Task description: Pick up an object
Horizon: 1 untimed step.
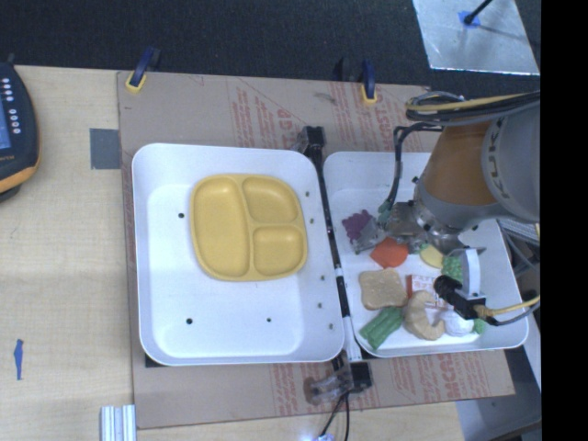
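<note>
So I'm reaching in from the right with my arm (478, 168) hanging over the right bin (354, 175), and my gripper (390, 220) is down low in the upper middle of that bin, mostly tucked under my own wrist, so I honestly can't tell how it's set from up here. All the pickable stuff is piled in this bin. The purple piece (357, 221) sits just to the left of my gripper, pretty much right beside it, and the red piece (390, 253) is just below it, near enough that they may be touching, but I can't say for sure. Further toward the front there's the toast slice (382, 288), with a green pod thing (381, 323) below it near the front wall. To the right of the toast is a lumpy tan piece (422, 316), plus a small yellow bit (431, 257) and a green and white item (457, 268) over by the right side, partly under a cable. Nothing shows between my fingers as far as I can see. The left bin (165, 338) has just the yellow plate (248, 225) with three compartments, sitting in its upper half, well apart from me. The two bins touch along the middle divider
</note>
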### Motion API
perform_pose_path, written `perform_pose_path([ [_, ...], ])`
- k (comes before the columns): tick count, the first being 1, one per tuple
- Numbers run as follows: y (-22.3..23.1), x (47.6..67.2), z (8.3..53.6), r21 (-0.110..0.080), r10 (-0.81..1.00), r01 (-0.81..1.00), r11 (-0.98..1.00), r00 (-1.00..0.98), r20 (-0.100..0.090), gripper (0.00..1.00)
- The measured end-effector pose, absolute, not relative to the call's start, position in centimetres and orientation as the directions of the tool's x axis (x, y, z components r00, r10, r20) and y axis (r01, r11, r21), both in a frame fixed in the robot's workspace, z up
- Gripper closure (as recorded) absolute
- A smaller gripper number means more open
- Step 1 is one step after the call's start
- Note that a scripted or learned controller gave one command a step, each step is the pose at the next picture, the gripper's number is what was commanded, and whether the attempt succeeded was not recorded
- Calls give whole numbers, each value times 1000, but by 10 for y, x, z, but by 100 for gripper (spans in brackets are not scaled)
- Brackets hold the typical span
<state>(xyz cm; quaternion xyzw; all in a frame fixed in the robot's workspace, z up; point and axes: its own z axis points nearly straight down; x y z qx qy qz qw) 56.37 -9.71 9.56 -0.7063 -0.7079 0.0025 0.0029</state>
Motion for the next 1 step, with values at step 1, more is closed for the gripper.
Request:
perform_pose_path([
  [1, -98, 566, 106, -4, 1000, 1000, 3, -3, -1, 100],
])
